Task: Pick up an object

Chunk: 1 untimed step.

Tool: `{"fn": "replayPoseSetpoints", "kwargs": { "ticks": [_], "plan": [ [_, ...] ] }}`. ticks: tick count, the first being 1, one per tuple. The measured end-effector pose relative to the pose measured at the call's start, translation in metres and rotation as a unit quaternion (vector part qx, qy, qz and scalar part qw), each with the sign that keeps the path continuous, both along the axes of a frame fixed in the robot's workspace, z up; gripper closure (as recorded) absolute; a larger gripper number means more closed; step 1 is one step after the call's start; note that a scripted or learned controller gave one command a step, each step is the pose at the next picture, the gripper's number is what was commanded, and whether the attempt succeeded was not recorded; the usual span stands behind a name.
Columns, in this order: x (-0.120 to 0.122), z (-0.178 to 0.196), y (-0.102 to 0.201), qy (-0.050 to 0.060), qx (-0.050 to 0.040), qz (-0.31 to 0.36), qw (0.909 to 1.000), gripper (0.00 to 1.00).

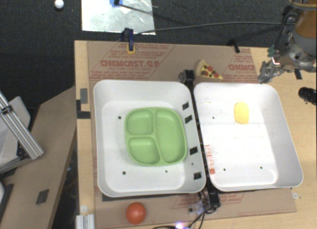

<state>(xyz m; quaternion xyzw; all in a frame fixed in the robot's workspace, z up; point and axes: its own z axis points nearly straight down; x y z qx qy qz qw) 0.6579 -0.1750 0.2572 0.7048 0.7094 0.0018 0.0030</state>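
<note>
Nearest to us, a red ball [135, 212] lies on the bench's front edge, just outside the left bin [106, 124]. We see the gripper [270, 69] at the far right of the bench, hanging over the cardboard just beyond the far right corner of the right bin [277, 173]; we cannot tell how it is set, as it is small and blurred. Closest to it, inside the right bin toward its far edge, lies the yellow object [241, 113], a small, smooth, rounded oblong, pale yellow, resting alone on the white floor, well apart from the walls. A pizza slice toy [209, 70] sits on the cardboard beyond the seam where the two bins meet. In the left bin, a green divided plate [155, 136] with three compartments lies flat near the middle. Past the bench's far left corner, a small white ball [59, 3] rests on the dark floor.
</note>
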Motion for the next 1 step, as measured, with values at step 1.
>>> {"fn": "replayPoseSetpoints", "kwargs": {
  "ticks": [1],
  "plan": [
    [-0.0089, 0.0059, 0.0467, 0.002, 0.0009, 0.001, 1.0000, 1.00]
  ]
}}
